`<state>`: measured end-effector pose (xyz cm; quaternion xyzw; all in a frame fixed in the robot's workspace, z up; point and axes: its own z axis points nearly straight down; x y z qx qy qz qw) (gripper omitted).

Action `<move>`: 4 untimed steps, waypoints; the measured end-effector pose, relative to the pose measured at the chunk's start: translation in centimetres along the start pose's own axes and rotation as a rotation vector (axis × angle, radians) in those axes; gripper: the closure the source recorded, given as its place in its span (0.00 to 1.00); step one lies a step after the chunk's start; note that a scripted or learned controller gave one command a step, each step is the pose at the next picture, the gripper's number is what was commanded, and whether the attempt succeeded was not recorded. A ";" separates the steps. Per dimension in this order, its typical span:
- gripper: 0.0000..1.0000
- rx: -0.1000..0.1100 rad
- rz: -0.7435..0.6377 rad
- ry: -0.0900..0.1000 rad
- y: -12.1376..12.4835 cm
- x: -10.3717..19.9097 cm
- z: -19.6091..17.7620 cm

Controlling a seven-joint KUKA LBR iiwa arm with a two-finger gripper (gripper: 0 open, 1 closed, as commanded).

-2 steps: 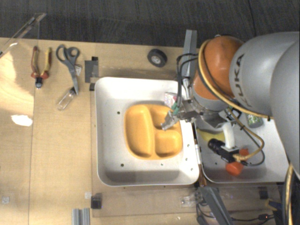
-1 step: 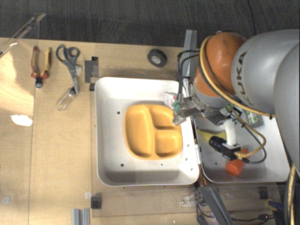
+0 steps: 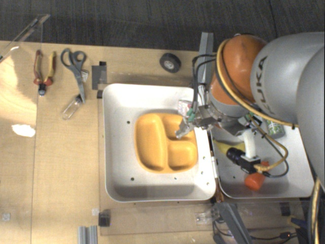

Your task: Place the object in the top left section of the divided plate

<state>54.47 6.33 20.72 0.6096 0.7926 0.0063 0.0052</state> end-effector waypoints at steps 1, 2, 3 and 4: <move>1.00 -0.005 -0.004 0.000 0.2 0.0 -1.1; 0.00 -0.005 -0.003 0.000 0.2 0.0 -1.1; 1.00 -0.010 -0.007 0.000 0.4 0.1 -2.2; 0.00 -0.010 -0.007 0.000 0.4 0.1 -2.2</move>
